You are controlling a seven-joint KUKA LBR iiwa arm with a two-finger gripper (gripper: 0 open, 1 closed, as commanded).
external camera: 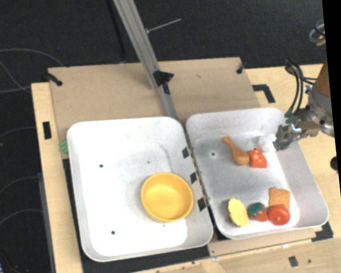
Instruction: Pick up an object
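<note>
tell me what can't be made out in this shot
- Gripper, camera view: too small and blurred to tell its finger state.
- Arm: cut off by the right edge.
- Red piece beside the tan wooden piece: too small to identify.
- Green-and-red toy by the yellow one: blurred shape.

No readable text, label, brand, number or sign anywhere on the bench [124, 89], the two white bins [99, 146], or the toys inside them.
</note>
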